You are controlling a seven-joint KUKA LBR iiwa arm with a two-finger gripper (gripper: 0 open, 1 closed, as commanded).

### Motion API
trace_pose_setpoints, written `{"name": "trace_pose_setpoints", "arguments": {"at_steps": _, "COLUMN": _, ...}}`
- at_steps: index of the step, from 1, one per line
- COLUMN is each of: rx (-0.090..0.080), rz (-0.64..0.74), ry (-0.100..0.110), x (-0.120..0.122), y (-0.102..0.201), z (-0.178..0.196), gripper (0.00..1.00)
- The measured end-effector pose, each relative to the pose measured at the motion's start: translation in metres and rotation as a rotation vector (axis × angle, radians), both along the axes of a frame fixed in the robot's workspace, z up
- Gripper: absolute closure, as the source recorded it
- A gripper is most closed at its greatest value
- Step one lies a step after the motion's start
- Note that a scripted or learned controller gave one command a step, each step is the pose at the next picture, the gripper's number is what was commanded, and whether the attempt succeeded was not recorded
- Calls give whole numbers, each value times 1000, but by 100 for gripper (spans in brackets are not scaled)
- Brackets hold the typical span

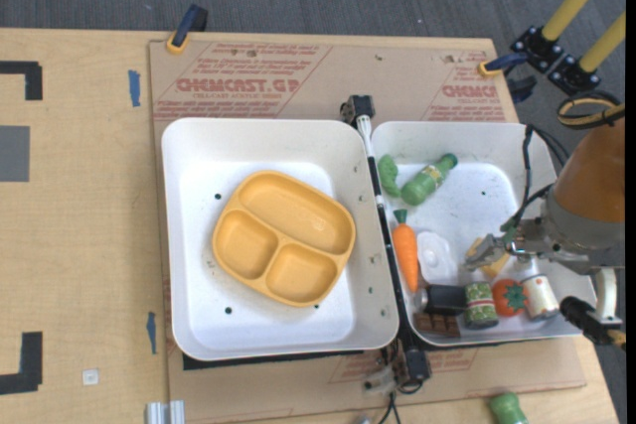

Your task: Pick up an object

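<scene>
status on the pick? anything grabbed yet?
Done: the arm is over the right bin, with the gripper low among the items. In hand: nothing visibly between its fingers. Left: grasp and lift; the carrot, green bottle and tomato all lie in the bin.

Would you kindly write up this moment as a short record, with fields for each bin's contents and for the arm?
left bin: yellow divided tray, three compartments
right bin: green bottle, carrot, tomato, small can, dark block, other small items
arm: reaching in from the right, over the right bin
gripper: low over the right bin, near the tomato; nothing visibly held
off the bins: green item on the bench at the bottom edge
</scene>
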State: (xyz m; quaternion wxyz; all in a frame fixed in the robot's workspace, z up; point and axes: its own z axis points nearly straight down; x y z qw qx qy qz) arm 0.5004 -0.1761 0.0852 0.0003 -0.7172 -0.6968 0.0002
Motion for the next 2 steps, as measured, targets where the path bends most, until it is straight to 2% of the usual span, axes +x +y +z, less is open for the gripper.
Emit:
{"name": "trace_pose_setpoints", "arguments": {"at_steps": 1, "rx": 1, "rz": 0, "ry": -3, "x": 1, "y": 1, "z": 10, "gripper": 100}}
{"name": "trace_pose_setpoints", "arguments": {"at_steps": 2, "rx": 1, "rz": 0, "ry": -2, "x": 1, "y": 1, "z": 10, "gripper": 0}}
